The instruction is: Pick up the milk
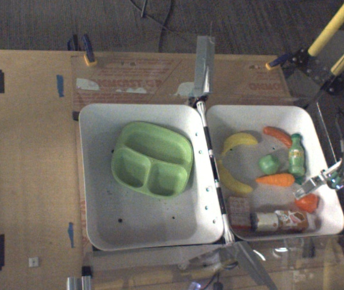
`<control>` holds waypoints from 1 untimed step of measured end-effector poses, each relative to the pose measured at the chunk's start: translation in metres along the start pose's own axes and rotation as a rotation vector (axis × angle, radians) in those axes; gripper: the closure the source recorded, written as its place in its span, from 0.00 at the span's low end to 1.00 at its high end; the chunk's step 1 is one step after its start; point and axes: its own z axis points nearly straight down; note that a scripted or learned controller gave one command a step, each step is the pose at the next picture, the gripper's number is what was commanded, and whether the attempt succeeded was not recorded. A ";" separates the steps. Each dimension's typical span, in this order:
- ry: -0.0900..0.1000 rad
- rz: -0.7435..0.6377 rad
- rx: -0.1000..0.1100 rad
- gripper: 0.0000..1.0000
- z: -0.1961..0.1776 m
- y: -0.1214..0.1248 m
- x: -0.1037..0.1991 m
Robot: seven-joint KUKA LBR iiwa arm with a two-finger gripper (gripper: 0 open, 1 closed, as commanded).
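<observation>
Over on the left, the left bin carries just a green divided plate, tilted a touch, and it has no part in this play. Cross the divider and the action is all in the right bin. Up top lies a yellow banana curving down the bin's left side, then a small green pepper, an orange carrot, another orange piece near the back wall, and a green bottle.

Now the milk: it lies flat on its side along the front wall of the right bin, long axis running left to right, with a pinkish box just beside its left end. A small red-orange item sits just above its right end.

And here are the jaws, poking in from the right edge, pale fingers reaching leftward and slightly down, hovering near that red-orange item. Whether they are open or closed, I cannot tell; nothing is visibly between them. The milk lies toward the front and left of the jaws, close by. My read: the coming move needs a shift forward and left, with the fingers set across the carton's short width.
</observation>
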 end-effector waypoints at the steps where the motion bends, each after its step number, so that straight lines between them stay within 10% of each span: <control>1: -0.003 -0.267 -0.002 0.00 -0.137 0.001 -0.001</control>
